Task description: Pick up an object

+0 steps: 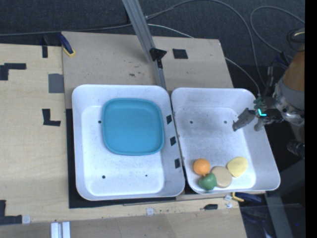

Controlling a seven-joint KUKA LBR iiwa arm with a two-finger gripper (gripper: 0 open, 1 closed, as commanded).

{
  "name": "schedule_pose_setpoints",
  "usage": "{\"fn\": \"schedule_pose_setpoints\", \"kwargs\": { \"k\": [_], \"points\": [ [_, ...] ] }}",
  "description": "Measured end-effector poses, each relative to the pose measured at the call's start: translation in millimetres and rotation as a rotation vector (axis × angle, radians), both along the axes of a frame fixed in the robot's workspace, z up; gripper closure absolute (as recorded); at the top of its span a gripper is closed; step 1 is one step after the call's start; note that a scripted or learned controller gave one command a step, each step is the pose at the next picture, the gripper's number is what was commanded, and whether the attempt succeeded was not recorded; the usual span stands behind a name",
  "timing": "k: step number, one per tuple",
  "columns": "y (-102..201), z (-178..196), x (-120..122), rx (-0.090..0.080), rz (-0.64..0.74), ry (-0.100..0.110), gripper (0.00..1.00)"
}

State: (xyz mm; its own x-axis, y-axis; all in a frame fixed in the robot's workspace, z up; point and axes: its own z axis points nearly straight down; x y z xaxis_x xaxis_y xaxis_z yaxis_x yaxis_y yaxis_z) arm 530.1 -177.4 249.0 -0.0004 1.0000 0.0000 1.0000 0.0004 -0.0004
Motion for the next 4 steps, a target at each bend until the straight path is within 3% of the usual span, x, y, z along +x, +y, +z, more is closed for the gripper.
{"fn": "schedule_pose_setpoints", "kwargs": {
  "k": [1, 4],
  "points": [
    [0.0, -0.1, -0.1, 0.0, 0.0, 0.0, 0.0],
    [-11.5, -160.9, 7.9, -0.001, 0.0, 0.0, 0.0]
  ]
}}
